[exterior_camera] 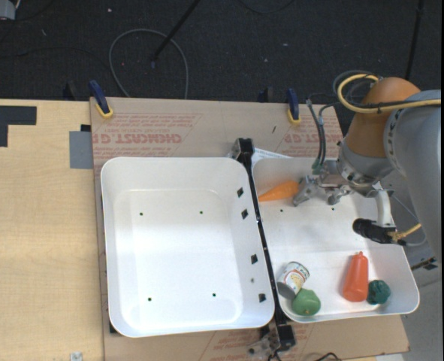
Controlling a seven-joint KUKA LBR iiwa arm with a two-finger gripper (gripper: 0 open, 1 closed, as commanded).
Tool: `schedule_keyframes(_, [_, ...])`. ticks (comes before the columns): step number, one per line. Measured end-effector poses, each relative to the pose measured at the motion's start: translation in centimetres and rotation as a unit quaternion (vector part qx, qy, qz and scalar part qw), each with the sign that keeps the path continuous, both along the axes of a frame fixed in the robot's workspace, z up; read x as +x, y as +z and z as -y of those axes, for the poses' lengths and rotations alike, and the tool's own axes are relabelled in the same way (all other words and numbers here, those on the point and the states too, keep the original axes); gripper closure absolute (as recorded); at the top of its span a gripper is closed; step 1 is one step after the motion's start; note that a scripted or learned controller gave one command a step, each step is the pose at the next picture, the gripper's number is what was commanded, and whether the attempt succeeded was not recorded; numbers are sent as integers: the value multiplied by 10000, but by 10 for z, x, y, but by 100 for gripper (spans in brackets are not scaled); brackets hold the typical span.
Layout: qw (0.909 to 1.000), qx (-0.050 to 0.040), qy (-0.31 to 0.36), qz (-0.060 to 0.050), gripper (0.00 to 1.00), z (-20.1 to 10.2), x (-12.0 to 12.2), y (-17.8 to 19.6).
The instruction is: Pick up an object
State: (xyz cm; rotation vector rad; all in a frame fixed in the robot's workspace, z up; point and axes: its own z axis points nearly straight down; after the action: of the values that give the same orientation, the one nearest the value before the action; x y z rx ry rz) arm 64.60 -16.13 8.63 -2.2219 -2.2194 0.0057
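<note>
In the right bin (402, 258), an orange carrot-shaped object (279, 192) lies at the far left, close to the divider. My gripper (307, 193) is low over the bin floor, right at the carrot's right end, touching or nearly touching it. Near the front of the same bin lie a small tin can (294, 276) on its side, a green pear-shaped object (306, 303), an upright-looking orange bottle (355, 277) and a dark green lumpy object (378, 292). The arm's grey body with its orange band (387, 119) comes in from the right.
The left bin (176, 179) sits beside the right one, with a black divider strip (255, 224) between them. A black fitting with a cable (375, 230) hangs off the arm over the right bin. Cardboard and clamps lie behind the bins.
</note>
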Motion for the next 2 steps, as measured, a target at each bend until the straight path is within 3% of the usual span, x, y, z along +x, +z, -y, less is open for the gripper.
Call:
schedule_keyframes(1, [10000, 7, 4, 13, 100, -1, 1, 10])
schedule_keyframes(2, [10000, 8, -20, 7, 100, 51, -59, 1])
